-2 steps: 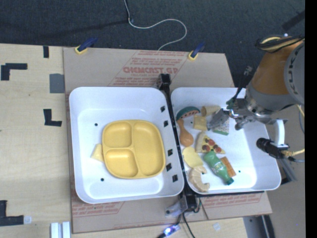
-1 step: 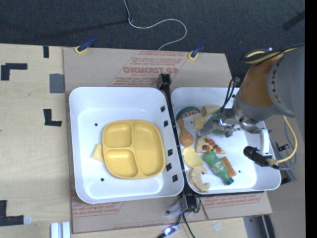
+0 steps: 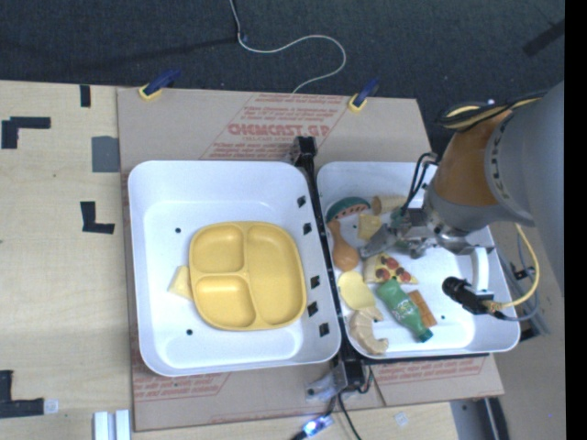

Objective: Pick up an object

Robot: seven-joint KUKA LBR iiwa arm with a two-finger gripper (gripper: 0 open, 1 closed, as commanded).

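The gripper was low over the right bin, in the upper-middle part of that bin's clutter. Whether it was open or closed could not be determined at this resolution, and no object was seen held in it.

Nearest candidate: a tan rounded piece lay just left of and slightly below the gripper, close to the divider between the bins. A flat slice with red spots lay directly below the gripper in the frame. In all likelihood, either could be reached with a short move.

Second candidate: a green bottle lay further toward the bottom of the frame. Its long axis ran from upper left to lower right, with an orange stick alongside its right edge. A grasp across its narrow width would probably need the wrist turned square to that axis.

Other contents of the right bin:
- a pale yellow round piece, left of the bottle;
- a curved tan piece, near the bottom wall;
- a round item with a green and red rim, at the upper left.

The left bin held a yellow divided plate, well apart from the gripper. Both bins stood on a cardboard sheet on the table.

The pick was judged not yet made.
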